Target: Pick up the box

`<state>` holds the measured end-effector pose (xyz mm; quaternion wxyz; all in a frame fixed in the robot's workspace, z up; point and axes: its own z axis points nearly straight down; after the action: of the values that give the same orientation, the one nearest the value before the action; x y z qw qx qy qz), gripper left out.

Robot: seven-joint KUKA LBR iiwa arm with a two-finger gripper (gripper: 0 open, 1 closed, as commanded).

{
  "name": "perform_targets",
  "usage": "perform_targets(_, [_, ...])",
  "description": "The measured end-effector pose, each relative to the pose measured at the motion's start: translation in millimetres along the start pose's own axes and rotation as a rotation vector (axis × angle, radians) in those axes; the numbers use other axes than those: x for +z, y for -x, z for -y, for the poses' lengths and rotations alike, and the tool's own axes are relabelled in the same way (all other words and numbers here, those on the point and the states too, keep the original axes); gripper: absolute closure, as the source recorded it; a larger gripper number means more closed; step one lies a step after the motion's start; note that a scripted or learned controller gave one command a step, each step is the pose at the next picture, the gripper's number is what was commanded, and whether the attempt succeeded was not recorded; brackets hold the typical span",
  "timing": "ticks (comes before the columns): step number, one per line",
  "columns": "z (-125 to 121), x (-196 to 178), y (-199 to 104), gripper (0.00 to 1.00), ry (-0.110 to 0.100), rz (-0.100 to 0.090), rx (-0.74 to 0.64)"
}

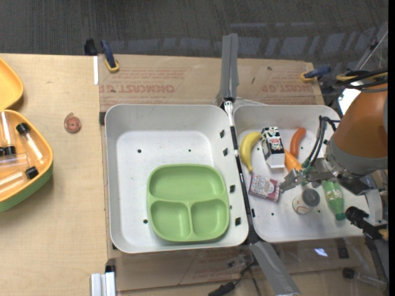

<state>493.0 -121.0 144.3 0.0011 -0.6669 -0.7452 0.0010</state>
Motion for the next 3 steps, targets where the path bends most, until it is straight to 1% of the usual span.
perform_targets(1, [-19.3,48.3,-18.4,0.00,0.008,0.002,-0.018])
perform_targets(2, [-18.3,46.5,60.0,0.00,0.015,-0.003,-0.072])
perform_targets(3, [-18.3,46.5,60.0,0.00,0.015,-0.003,-0.071])
